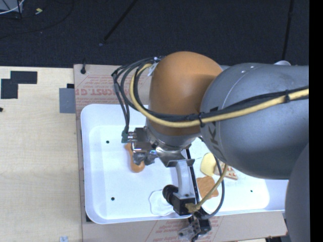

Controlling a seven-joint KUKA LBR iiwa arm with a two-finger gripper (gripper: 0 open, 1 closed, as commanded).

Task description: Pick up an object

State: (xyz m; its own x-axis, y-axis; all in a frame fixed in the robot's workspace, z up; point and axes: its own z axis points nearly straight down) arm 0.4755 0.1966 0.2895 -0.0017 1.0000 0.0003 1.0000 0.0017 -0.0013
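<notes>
Over the white bin (96,160), the arm (252,120) is bending steeply down, blocking much of it; its gripper (141,150) is hovering beside an orange object (137,165), and I cannot tell its state.

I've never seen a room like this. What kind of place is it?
Probably a robot lab: a grey and orange robot arm hangs over a white bin, with loose cables behind.
</notes>
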